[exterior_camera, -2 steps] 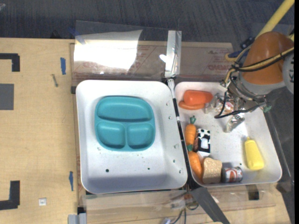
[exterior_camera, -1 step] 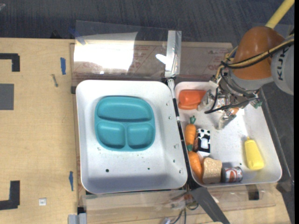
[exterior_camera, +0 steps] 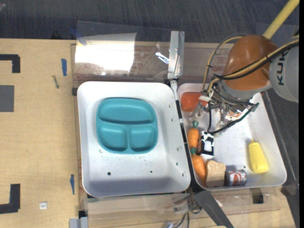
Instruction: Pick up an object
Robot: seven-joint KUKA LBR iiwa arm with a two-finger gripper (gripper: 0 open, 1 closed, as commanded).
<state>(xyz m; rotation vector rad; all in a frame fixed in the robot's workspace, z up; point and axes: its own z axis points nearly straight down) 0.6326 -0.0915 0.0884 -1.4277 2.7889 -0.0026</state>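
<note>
My gripper (exterior_camera: 214,112) hangs under the orange wrist band (exterior_camera: 247,63) over the upper left part of the right bin (exterior_camera: 275,141), amid cables. A red-orange round object (exterior_camera: 191,100) lies just left of it. Below it, along the bin's left wall, lie a carrot (exterior_camera: 193,137), a black and white item (exterior_camera: 206,144) and a second orange piece (exterior_camera: 198,167). A tan block (exterior_camera: 215,172) and a small can (exterior_camera: 235,177) rest at the bin's front edge. Toward the right wall lies a yellow object (exterior_camera: 258,156).
The left bin (exterior_camera: 90,165) holds a teal divided plate (exterior_camera: 127,125). A clear plastic sheet (exterior_camera: 123,51) stands behind the bins, and a metal divider (exterior_camera: 175,56) rises between them. Wooden bench (exterior_camera: 33,127) extends to the left.
</note>
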